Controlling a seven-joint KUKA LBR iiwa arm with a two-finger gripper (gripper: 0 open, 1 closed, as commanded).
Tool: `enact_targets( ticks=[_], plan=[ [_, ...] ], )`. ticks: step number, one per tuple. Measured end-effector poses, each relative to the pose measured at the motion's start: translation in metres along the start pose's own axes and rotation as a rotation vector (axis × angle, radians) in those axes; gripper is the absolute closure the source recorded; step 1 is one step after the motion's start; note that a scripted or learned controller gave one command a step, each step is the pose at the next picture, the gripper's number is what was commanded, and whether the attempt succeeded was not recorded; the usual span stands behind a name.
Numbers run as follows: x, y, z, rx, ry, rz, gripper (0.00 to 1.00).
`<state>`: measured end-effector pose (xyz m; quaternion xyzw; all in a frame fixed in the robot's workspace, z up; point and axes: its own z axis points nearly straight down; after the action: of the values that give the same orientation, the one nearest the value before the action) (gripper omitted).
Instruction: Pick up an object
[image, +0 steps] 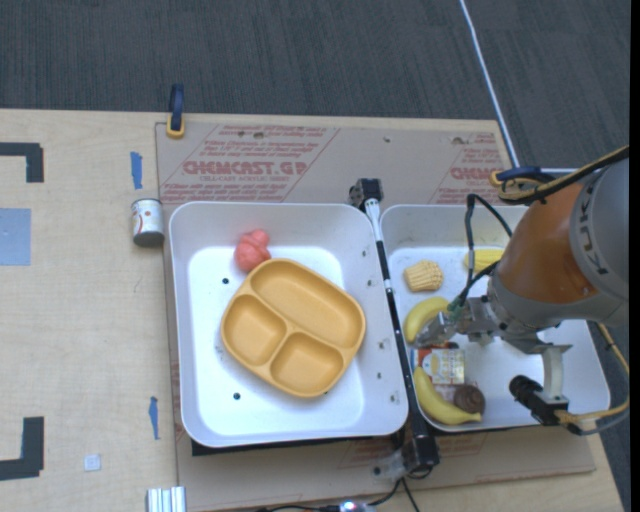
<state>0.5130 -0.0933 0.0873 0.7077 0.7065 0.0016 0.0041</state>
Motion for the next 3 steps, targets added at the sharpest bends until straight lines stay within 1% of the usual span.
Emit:
enact_targets(
  ticks=[1, 2, 3],
  plan=[
    [-0.0034, 0.0007, 0.0001, 0.002, 0.005, -0.002, 0.0],
    [-0.0007, -0.0008, -0.0003, -0.001, 0.001, 0.0, 0.0],
    [0.0002, 0.0005, 0.0002, 0.001, 0.001, 0.0, 0.0]
  ],
)
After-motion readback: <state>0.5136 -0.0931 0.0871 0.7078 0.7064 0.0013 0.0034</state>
